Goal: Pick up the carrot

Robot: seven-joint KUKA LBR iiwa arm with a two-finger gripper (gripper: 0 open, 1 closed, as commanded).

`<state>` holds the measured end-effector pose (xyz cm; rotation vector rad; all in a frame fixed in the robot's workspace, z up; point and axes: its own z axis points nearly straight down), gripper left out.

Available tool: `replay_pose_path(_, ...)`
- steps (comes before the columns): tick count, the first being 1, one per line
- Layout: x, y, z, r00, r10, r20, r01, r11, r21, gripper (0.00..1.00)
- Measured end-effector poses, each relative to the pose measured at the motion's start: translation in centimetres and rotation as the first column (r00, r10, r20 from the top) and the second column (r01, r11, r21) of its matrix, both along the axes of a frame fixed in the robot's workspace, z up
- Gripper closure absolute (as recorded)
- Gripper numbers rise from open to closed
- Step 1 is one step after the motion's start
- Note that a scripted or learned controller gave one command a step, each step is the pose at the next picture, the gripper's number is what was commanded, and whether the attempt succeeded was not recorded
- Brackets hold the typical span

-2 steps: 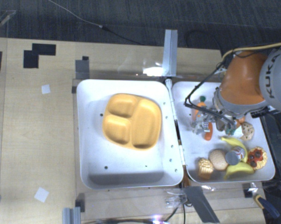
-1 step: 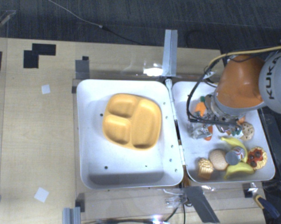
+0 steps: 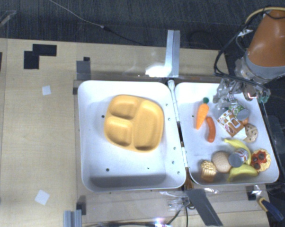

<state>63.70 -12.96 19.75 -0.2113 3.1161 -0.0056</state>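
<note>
The carrot (image 3: 201,115) lies in the right bin, orange with a small green top at its upper end, near the bin's left wall. My gripper (image 3: 226,94) hangs over the upper part of the right bin, to the right of the carrot and a little above it. It is apart from the carrot, with nothing seen between its parts. The orange band of the arm (image 3: 271,38) rises above it at the upper right.
A hot-dog sausage (image 3: 210,129) lies just right of the carrot. Farther right sit a waffle-print packet (image 3: 231,118), a cookie (image 3: 250,133), bananas (image 3: 239,148), a bread roll (image 3: 221,161) and corn (image 3: 208,170). The left bin (image 3: 93,164) holds a yellow divided plate (image 3: 134,122).
</note>
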Motion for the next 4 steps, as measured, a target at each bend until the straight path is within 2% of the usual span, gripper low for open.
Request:
replay_pose_path(1,-0.1,0.1,-0.3,1.0,0.0,-0.006,0.0,1.0,0.002,0.0)
replay_pose_path(2,0.1,3.4,-10.7,0.998,0.058,-0.001,-0.058,0.998,0.001,0.0)
replay_pose_path(3,-0.4,4.6,-10.9,0.996,0.089,-0.006,-0.089,0.996,0.001,0.0)
replay_pose_path(4,0.0,4.7,-9.4,0.996,0.089,0.005,-0.089,0.996,0.0,1.0)
